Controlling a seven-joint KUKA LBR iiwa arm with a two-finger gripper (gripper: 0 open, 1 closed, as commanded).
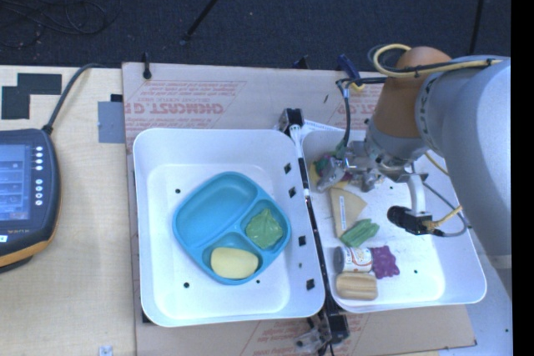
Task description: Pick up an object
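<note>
My gripper (347,172) is low in the upper left part of the right bin (455,279), just above a pale yellow cheese wedge (344,204). Whether it touches the wedge I cannot tell. Below the wedge lie a green pea pod (360,231), a small white and red can (356,258), a purple grape bunch (385,261) and a tan bread roll (356,287). The grey arm with its orange band (409,96) covers the bin's upper right.
The left bin (158,263) holds a blue divided plate (204,213) with a green leafy piece (264,228) and a yellow lemon-like piece (234,263). A divider wall (307,213) separates the bins. A tablet pendant (21,188) lies at the far left.
</note>
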